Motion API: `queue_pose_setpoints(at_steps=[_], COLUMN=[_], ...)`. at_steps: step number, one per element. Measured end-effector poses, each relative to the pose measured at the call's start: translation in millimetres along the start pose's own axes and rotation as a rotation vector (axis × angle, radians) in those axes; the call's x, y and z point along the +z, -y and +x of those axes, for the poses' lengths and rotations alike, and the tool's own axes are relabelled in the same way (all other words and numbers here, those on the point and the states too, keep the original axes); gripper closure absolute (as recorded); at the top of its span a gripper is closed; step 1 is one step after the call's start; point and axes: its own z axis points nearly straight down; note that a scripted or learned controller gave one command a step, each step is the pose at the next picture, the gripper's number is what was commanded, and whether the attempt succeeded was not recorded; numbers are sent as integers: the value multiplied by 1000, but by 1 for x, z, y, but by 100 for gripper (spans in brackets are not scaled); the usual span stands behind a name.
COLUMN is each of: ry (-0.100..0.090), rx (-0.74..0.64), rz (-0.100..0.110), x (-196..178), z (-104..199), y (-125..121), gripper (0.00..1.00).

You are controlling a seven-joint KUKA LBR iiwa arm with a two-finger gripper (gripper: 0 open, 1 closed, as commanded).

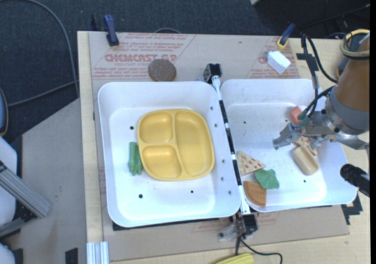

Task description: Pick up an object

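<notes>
Hovering low over the right bin (329,195), the gripper (292,138) sits at the end of the arm (352,98), which comes in from the bin's right side. Whether the tool is spread or pressed together I cannot tell; nothing can be seen pinched in it.

Inside this bin, the nearest candidate is a tan block (306,160), lying just below and right of the gripper, close to or under the wrist hardware. An orange piece (294,114) shows at the gripper's upper edge, partly hidden. Toward the bin's lower left corner lie a waffle wedge (249,163), a green leaf (268,179) touching it, and a brown round piece (255,193) against the bin's front wall. Well apart from all this, left of the bin, a second bin holds a yellow tray (175,143) with a green strip (135,159) beside it.

The step in hand looks like the descent onto a target, most likely the block. To do it well, centre the tool over the block's middle, align the closing direction across its narrow side, and go down far enough to grip below its top edge. Keep clear of the orange piece so only one thing is caught. Lift straight up before any sideways travel.
</notes>
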Motion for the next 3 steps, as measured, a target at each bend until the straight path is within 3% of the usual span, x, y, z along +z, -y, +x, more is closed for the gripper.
queue_pose_setpoints(at_steps=[1,2,3], ry=[1,2,-1], rx=[0,0,-1], rz=[-2,-3,1], x=[143,105,143], z=[-43,-97,-32], y=[-52,-117,-136], gripper=[0,0,0])
